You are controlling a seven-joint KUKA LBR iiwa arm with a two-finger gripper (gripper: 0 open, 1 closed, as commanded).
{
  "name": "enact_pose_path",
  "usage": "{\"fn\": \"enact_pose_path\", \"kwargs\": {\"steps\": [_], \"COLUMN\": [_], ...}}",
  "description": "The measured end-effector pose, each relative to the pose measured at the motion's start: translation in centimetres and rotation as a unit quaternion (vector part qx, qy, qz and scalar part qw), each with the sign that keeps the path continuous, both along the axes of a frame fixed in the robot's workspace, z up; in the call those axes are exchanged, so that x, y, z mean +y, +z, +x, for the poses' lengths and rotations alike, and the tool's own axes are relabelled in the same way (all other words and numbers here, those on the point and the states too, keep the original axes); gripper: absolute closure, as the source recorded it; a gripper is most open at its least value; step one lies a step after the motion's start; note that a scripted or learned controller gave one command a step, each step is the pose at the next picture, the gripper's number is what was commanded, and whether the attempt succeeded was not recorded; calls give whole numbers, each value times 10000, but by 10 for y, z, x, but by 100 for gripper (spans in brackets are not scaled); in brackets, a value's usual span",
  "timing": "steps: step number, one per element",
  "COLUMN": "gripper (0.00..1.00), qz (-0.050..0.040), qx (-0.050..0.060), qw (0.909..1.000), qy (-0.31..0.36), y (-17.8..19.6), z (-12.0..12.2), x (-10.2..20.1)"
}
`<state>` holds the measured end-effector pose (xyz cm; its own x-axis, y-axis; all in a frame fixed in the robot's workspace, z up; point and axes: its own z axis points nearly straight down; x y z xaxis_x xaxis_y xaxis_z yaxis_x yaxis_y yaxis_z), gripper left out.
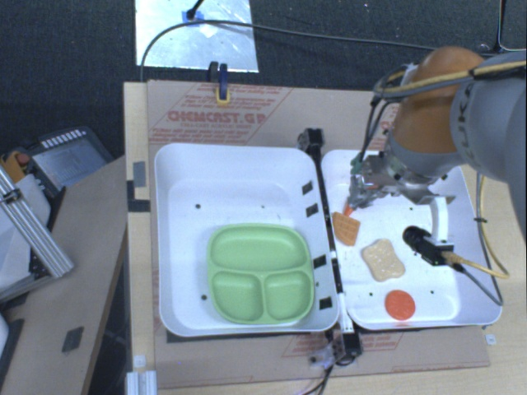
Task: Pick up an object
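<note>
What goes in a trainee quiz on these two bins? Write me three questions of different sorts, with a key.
1. True or false: the green three-compartment plate lies in the view's left bin.
2. Which item lies nearest the claw? A: the orange-red disc. B: the brown cracker-like piece. C: the beige toast-like piece.
3. Fill in: the claw hangs over the view's ____ bin.

Key: 1 true; 2 B; 3 right bin.
</note>
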<state>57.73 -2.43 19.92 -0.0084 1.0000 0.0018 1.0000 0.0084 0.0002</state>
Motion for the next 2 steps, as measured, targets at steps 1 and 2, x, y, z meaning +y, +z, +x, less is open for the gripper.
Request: {"fn": "enact_pose_path", "kwargs": {"steps": [1,2], "gripper": [100,100], "qz": [1,5], "qx": [-8,-3], "qw": [10000,10000], "qy": [6,11], "y": [17,28], "z": [-15,-34], "x": [48,104]}}
